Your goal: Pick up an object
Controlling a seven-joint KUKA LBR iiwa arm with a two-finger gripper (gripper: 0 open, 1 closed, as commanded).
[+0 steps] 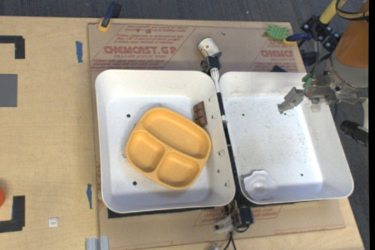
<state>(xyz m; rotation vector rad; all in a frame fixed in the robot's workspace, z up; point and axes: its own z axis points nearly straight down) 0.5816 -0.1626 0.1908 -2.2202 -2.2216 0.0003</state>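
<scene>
Yellow tray: three compartments, lying flat in the left bin. A brown block sits just beside its upper right edge. A clear lid lies in the right bin. Gripper: above the right bin's upper right area, holding nothing; finger state cannot be determined.

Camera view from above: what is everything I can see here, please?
Shallow white plastic bins: two, white, side by side on the bench.
Yellow divided plastic plate: one, yellow, three compartments, middle of the left bin.
Small brown block: one, brown, left bin, by the plate's upper right edge.
Clear round plastic lid: one, see-through, near corner of the right bin.
Brown cardboard sheet: one, red print, under the bins.
Clamps: blue-yellow far left, green far right.
Gripper: one, grey, above the right bin's far right.
</scene>
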